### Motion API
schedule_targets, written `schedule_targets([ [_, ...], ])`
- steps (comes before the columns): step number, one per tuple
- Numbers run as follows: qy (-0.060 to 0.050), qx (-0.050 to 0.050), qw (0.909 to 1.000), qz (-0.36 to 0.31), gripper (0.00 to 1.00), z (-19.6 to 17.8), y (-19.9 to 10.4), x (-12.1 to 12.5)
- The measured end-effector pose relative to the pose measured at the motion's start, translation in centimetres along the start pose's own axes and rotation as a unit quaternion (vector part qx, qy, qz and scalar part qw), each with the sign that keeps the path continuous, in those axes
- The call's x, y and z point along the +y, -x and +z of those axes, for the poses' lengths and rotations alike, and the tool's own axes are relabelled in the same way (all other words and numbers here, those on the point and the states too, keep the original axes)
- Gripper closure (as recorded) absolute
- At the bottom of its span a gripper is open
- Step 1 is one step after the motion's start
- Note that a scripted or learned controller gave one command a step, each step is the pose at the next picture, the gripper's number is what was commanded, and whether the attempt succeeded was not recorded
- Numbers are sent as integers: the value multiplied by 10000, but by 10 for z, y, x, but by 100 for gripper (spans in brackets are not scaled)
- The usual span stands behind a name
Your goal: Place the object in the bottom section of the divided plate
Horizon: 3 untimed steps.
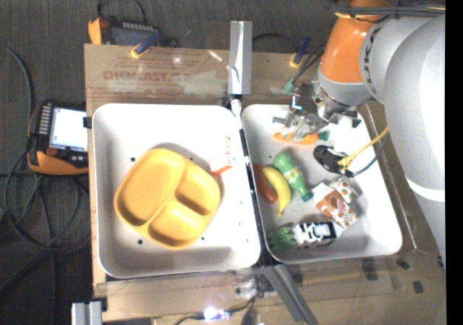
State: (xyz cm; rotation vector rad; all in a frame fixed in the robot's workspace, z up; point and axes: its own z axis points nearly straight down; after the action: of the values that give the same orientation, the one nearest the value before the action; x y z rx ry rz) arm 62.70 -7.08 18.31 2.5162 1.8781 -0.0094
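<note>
Camera view: the tool hangs low at the right bin's far end, over an orange carrot; its spread cannot be told. The plate sits in the left bin.

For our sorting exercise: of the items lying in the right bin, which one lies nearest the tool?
The orange carrot-like piece at the bin's far end, directly beneath the tool. The green bottle, banana and small carton all lie nearer the camera.

Yellow divided plastic plate in left white bin. Right white bin beside it holds yellow banana, green bottle, printed carton. Tool over right bin's far end.
</note>
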Motion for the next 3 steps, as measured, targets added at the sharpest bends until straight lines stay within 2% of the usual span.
schedule_targets([
  [1, -13, 22, 9990, -444, 100, 0, -108, -73],
  [2, -20, 13, 10000, 28, 100, 4, -154, -152],
  [3, -3, 12, 9989, -471, 100, -74, -208, -187],
])
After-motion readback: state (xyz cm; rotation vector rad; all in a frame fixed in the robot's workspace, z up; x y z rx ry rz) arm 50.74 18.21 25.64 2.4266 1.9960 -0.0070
